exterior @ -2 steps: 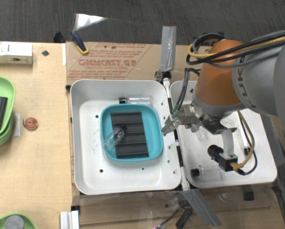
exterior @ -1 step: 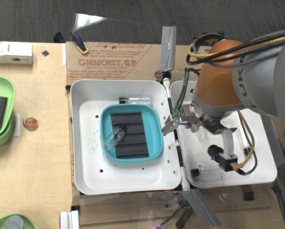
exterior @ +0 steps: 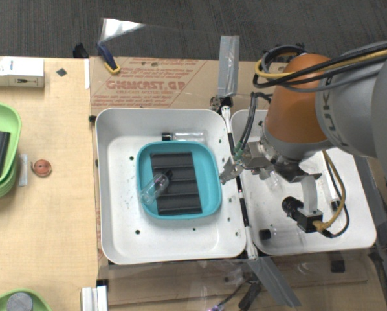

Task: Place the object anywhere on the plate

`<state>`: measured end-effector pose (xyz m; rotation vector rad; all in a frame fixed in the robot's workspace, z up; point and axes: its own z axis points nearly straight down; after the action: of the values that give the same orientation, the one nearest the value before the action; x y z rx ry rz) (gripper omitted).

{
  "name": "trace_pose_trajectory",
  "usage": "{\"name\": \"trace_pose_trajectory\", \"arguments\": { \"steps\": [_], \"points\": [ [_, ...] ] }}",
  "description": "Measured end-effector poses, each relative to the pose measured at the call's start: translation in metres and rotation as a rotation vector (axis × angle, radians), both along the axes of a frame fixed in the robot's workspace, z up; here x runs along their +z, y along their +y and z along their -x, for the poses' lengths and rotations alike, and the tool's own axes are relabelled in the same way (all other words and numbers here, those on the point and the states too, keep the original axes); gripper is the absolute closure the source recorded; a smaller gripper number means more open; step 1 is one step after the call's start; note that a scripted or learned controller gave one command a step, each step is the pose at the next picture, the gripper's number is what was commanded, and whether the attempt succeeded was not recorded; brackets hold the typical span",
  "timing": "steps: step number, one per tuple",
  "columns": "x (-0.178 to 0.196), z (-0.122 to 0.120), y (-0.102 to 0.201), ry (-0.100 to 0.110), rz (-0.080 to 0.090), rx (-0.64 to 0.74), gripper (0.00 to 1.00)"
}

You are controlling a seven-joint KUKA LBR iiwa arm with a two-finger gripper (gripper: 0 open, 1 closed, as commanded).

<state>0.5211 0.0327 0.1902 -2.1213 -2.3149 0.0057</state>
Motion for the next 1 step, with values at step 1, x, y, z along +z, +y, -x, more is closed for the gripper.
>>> {"name": "trace_pose_trajectory", "arguments": {
  "steps": [1],
  "points": [
    [0.0000,0.0000,0.0000,0.000,0.000,0.000,0.00]
  ]
}}
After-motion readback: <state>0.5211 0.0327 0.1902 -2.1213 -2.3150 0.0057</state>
